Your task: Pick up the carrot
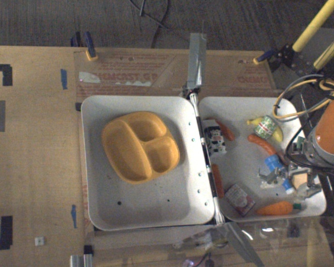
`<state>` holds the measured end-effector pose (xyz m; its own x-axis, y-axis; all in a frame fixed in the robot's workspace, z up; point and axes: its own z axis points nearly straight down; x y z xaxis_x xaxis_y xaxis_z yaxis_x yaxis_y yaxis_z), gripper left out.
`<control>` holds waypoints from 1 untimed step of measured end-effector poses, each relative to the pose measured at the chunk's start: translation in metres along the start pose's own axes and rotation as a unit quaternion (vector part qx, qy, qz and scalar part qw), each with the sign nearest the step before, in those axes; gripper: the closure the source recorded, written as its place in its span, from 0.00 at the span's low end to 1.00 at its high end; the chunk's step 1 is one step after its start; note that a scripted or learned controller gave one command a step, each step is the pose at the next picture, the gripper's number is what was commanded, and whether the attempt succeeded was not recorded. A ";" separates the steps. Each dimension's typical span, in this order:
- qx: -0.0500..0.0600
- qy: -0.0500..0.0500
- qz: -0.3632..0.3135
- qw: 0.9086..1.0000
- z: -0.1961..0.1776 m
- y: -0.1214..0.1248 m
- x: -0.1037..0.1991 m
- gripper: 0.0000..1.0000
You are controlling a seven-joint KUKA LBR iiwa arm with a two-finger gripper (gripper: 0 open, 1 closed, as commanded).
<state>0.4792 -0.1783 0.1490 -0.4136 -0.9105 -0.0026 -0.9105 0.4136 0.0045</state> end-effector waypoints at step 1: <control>0.000 -0.001 -0.256 0.967 -0.014 0.027 -0.060 0.00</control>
